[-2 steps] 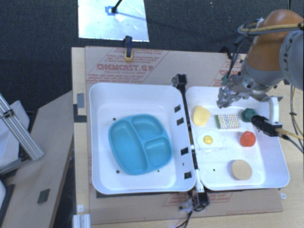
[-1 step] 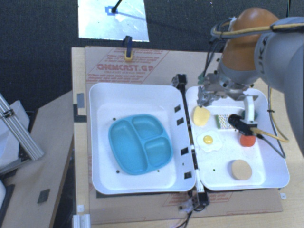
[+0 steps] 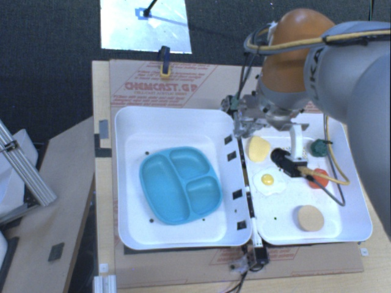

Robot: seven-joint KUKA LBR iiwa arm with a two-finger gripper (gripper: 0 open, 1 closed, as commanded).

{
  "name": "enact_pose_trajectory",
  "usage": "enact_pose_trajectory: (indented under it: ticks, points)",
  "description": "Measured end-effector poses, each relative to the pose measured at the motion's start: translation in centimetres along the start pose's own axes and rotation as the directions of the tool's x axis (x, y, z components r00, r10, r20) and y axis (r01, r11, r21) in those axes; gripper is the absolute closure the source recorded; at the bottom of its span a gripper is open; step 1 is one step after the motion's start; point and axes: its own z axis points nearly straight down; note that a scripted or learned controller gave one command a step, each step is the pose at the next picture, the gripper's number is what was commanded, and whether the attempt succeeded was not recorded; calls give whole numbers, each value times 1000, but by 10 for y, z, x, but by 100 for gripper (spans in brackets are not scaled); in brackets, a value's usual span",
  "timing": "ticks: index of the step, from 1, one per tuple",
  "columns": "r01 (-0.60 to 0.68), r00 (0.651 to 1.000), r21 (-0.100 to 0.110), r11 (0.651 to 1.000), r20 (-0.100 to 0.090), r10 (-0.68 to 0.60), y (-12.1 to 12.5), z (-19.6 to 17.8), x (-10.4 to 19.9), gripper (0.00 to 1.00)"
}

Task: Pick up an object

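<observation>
Yellow piece (image 3: 259,149), likeliest pick, is seen lying just below-right of the gripper (image 3: 247,126), nearly under it, its long axis running away from the gripper toward the bench front. The grey arm (image 3: 342,72) is stretched in over the right bin (image 3: 357,224); the gripper's state can't be told, w/ the wrist in the way. The blue tray (image 3: 180,185) is set well off to the gripper's left. Fried egg (image 3: 269,182) is placed just beyond the yellow piece, approx. in line.
</observation>
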Motion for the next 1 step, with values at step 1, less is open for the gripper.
enact_pose_trajectory:
  ticks: [1]
  points:
    - [0, 1000, 0, 1000, 1, 0, 0, -8, 55, 100]
